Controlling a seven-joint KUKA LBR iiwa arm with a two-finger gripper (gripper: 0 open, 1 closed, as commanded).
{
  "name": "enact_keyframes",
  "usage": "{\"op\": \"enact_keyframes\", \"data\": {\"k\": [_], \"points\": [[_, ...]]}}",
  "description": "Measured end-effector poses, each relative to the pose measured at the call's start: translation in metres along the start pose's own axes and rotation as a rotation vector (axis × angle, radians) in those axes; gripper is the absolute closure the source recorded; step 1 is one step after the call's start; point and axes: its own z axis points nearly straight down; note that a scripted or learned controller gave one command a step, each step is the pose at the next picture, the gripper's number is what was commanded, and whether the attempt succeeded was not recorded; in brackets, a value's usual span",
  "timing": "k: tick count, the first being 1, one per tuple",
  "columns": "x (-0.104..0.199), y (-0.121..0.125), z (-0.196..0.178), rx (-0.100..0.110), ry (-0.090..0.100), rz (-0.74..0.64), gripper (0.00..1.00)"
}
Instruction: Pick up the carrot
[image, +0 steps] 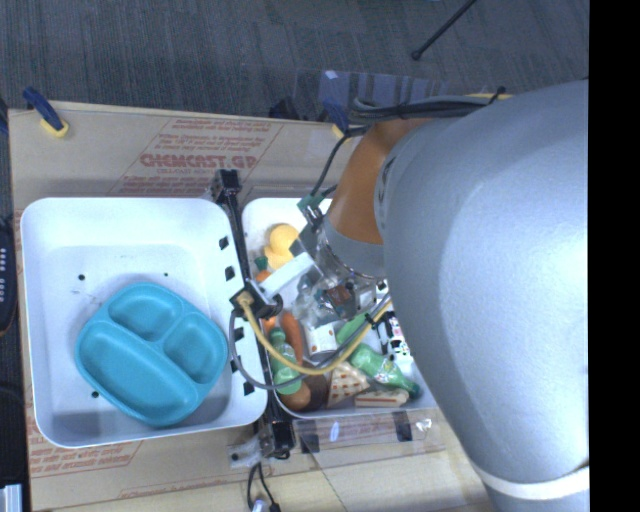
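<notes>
Blue plate fills left bin; carrot, seemingly, in cluttered right bin.

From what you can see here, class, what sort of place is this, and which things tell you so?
Probably a robotics lab set up for pick-and-place trials. A grey robot arm reaches over two white bins: the left bin holds a blue divided plate, and the right bin holds toy food, including a carrot.
</notes>
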Motion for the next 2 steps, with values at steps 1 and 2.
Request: {"op": "enact_keyframes", "data": {"k": [1, 2], "points": [[0.004, -0.026, -0.036, -0.006, 0.005, 0.15, 1.0], [0.015, -0.083, -0.058, -0.006, 0.006, 0.147, 1.0]]}}
